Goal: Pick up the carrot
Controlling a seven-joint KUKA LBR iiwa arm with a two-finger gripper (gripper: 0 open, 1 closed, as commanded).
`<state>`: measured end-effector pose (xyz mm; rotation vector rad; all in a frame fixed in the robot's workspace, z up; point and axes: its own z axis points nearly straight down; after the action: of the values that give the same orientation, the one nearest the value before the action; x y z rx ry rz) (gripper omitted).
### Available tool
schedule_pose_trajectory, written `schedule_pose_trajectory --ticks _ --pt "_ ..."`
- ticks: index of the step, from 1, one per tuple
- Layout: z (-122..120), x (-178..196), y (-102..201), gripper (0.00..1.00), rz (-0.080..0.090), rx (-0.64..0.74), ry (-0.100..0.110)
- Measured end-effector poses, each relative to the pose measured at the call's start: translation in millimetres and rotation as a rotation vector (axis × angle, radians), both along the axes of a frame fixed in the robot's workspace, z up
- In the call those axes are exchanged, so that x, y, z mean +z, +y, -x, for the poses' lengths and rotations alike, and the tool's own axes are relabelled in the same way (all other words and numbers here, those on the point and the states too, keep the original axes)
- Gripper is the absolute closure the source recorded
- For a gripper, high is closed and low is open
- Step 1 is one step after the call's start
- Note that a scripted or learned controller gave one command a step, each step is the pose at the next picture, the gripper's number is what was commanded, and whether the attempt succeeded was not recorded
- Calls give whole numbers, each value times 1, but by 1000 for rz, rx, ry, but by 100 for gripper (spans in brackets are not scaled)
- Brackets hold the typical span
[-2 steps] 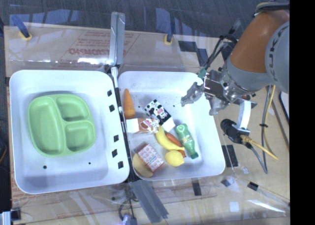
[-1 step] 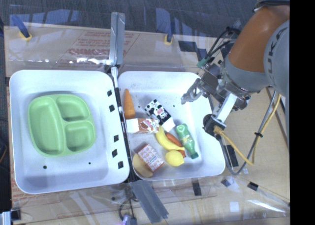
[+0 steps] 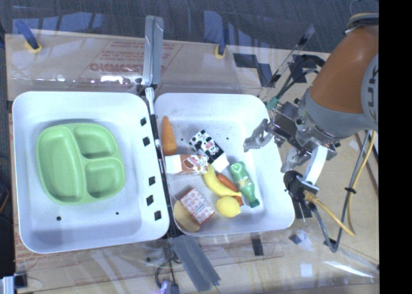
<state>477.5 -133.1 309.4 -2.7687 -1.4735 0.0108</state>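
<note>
The carrot (image 3: 168, 136) lies in the right bin (image 3: 212, 101), hard against the bin's left wall in the middle of the frame, its long axis running nearly straight up and down the picture. It has a little room around its upper half, though a small carton (image 3: 187, 164) crowds its lower end. The gripper (image 3: 259, 136) hangs over the right edge of that same bin, at about the same height in the frame, so the carrot sits almost directly to its left, across the bin's width. Between them lie a black-and-white box (image 3: 206, 145), a banana (image 3: 217, 183) and a green bottle (image 3: 244, 184) (the clutter is mostly lower down). I'd say the reach is a plain leftward one. Whether the jaws stand apart or together I cannot tell from here. The left bin holds a green divided tray (image 3: 79, 163), well apart from all this.
</note>
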Motion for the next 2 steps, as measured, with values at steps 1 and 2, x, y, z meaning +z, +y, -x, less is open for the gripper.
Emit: schedule_pose_trajectory --ticks 1,2 --pt "-47 20 11 0 2 -71 -1" --pt "-23 5 87 0 0 182 0"
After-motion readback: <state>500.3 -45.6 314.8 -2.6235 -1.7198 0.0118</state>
